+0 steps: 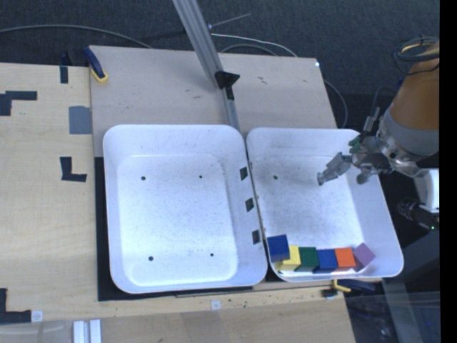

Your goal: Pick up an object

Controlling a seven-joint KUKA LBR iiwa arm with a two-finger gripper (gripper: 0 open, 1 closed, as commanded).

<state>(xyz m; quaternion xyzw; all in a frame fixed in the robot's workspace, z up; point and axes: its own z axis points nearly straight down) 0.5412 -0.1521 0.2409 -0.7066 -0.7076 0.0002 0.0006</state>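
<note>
Blocks [321, 257] in left-right row along bin's [300, 148] near wall

Single fixed overhead view, slanting down on both bins [246, 145]

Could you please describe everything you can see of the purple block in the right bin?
The purple block is a small, matte lilac cube, seemingly tilted, leaning on the right bin's sloped wall in its near right corner. It ends a row of coloured blocks, touching the orange block. The gripper is well apart from it.
</note>
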